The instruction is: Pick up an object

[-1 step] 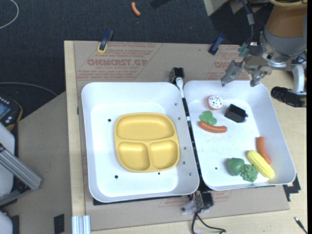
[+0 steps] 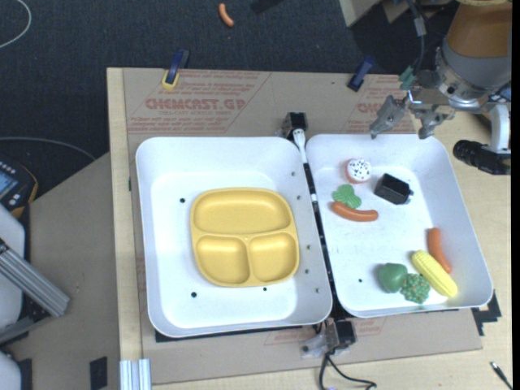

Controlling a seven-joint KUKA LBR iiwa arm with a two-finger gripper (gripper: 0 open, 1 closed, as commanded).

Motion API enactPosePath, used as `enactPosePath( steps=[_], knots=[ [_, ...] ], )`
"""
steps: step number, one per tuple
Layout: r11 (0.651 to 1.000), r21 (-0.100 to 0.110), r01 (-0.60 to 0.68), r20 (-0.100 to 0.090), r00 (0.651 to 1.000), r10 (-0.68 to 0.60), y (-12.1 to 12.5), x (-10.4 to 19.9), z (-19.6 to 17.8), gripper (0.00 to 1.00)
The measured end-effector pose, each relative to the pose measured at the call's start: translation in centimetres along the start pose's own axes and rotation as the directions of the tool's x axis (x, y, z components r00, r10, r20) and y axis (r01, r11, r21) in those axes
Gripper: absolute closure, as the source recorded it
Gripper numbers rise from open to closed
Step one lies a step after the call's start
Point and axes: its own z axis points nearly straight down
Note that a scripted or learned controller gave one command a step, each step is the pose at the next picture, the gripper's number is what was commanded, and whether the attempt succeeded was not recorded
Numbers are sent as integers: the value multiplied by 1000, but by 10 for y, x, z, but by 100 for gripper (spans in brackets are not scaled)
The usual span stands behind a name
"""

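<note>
Objects for picking lie scattered in the right-hand shallow white bin (image 2: 463, 218): a small white ball with dark speckles (image 2: 358, 169) near the back, a black block (image 2: 393, 188) just right of it, a green leafy toy piece (image 2: 346, 194) touching an orange-red sausage (image 2: 355, 212) below it, and along the right side an orange carrot (image 2: 439, 249) beside a yellow corn cob (image 2: 434, 273). At the front sit a green pepper-like piece (image 2: 391, 277) and a green broccoli floret (image 2: 416, 288), close together.

Above the bin's back edge hovers the arm's two-finger hand (image 2: 405, 120), its fingers spread apart with nothing between them, well apart from every object in the bin.

Beside it, the left-hand white bin (image 2: 162, 218) holds a yellow three-compartment plastic plate (image 2: 244, 236) in its middle. Both bins rest on the brown board-covered table (image 2: 244, 96). A small orange item (image 2: 225, 14) lies on the dark floor beyond the table.
</note>
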Motion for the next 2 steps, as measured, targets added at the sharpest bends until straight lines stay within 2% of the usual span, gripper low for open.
enactPosePath(
  steps=[1,2],
  knots=[
    [1000,6,-1,-1,1000,1,0,-5,44,0],
    [1000,7,1,-1,1000,-1,2,5,99,0]
  ],
)
